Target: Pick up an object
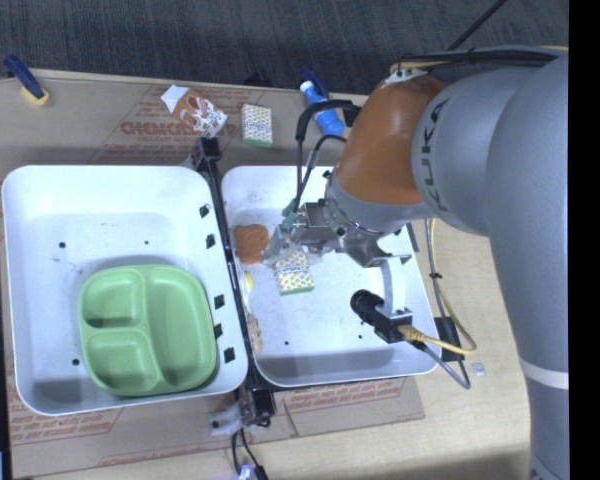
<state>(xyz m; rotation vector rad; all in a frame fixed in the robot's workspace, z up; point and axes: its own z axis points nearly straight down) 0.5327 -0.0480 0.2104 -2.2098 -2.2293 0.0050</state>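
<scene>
Arm over right bin (420,363), centre-right of frame. Jaws (288,236) low above bin floor; cannot tell whether apart or together. Small green-patterned packet (295,274) just below them on the floor. Brown round item (250,243) at their left. Green divided tray (147,327) in left bin (40,198).

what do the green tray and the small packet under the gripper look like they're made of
Green tray: likely moulded plastic, matte; one uniform colour, rounded compartment walls. Small packet: probably printed paper or foil wrap; flat, patterned yellow-green face. Too small to tell which.
</scene>
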